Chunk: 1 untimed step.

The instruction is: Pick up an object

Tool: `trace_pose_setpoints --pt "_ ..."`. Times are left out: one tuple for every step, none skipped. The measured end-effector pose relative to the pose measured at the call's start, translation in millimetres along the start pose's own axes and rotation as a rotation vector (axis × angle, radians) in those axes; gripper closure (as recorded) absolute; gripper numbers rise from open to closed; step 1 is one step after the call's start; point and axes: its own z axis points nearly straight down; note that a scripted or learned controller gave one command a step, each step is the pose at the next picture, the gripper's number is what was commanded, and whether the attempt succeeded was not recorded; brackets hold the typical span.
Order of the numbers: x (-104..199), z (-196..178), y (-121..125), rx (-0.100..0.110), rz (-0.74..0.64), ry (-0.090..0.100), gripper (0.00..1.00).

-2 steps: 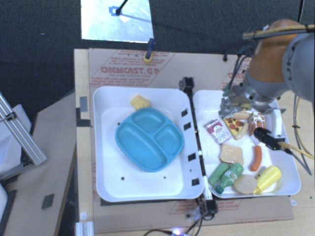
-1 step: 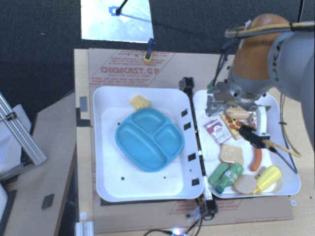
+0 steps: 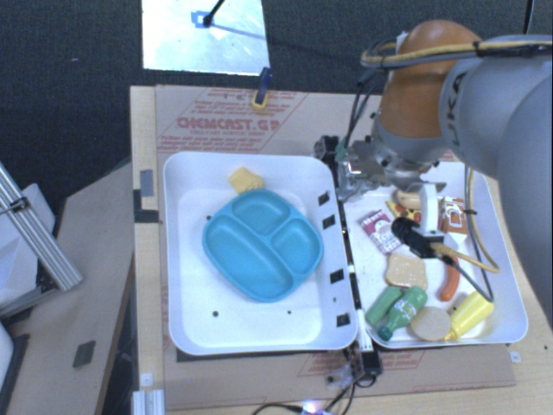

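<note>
The big grey arm (image 3: 492, 102) reaches in from the right and hangs over the top of the right bin (image 3: 511, 314). Its gripper (image 3: 352, 173) sits low near the wall between the two bins, and I cannot tell if it is wide, narrow or holding something, because the arm hides it. To do this step well, I think it should pick one toy that lies by itself, come straight down on it, and stay off the bin wall. The right bin holds the toys to pick: a slice of bread (image 3: 406, 271), a green bottle (image 3: 403, 311), a yellow piece (image 3: 471, 315), a small red packet (image 3: 377, 228) just below the gripper, and an orange carrot (image 3: 449, 284). They lie close together, so a grab may push the others. The left bin (image 3: 186, 318) holds a blue plate (image 3: 262, 244) with three parts and a little yellow block (image 3: 246, 179) just above it. Both bins rest on brown cardboard (image 3: 229, 121) on the bench. Behind is dark carpet (image 3: 69, 50) with a shiny square (image 3: 203, 24) on it.
</note>
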Motion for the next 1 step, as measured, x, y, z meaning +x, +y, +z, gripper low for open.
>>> trace_pose_setpoints --pt "-14.7 6.9 -5.6 0.002 0.009 -0.003 1.00"
